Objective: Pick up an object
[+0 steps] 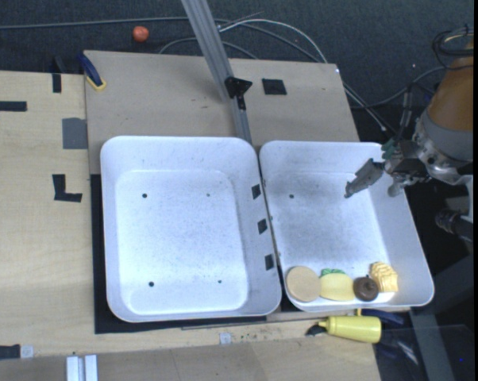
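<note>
My gripper hangs over the right bin, near its right wall at the far side, with the fingers spread open and nothing between them. Several small objects lie together along the bin's near edge: a tan round disc, a green piece, a yellow oval, a dark brown round piece and a yellow ridged piece. They are well below the gripper in the view, apart from it.
The left bin sits beside the right one. A yellow tool with a black tip lies on the bench just outside the right bin's near rim. A slanted metal bar crosses the back. A small red ball and cables lie beyond the bench.
</note>
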